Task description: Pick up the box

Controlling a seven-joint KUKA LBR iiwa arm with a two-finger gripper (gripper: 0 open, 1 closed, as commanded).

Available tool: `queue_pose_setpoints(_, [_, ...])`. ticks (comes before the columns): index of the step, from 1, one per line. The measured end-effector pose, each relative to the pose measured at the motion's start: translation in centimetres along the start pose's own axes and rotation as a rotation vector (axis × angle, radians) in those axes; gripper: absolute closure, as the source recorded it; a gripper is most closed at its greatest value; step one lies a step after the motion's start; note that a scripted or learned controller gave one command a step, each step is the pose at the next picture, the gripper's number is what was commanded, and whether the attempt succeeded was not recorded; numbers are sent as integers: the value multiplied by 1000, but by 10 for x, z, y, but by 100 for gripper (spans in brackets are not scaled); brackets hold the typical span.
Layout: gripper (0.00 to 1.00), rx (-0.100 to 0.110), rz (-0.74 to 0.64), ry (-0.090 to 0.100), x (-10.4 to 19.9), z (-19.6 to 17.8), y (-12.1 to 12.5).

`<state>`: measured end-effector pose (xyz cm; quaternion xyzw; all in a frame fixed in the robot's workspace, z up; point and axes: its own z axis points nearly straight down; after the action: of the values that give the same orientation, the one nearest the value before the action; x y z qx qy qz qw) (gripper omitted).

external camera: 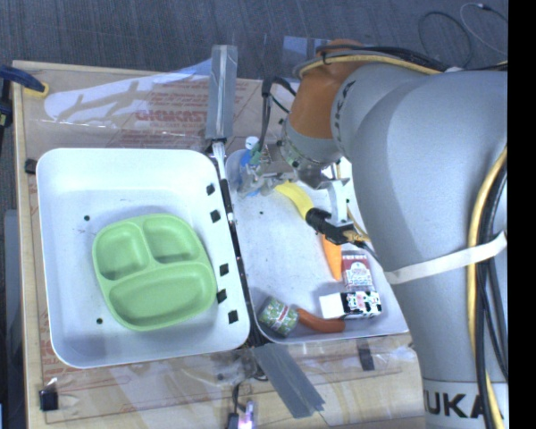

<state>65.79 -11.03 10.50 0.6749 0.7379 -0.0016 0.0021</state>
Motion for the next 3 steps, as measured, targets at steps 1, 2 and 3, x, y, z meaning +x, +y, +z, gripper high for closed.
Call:
queue_pose_setpoints(1, [100, -1, -268, 5, 38, -88, 3])
queue_pose_setpoints(2, [100, 1, -344, 6, -18, 14, -3])
queue_pose_setpoints(3, [0, 0, -344, 5, -18, 13, -3])
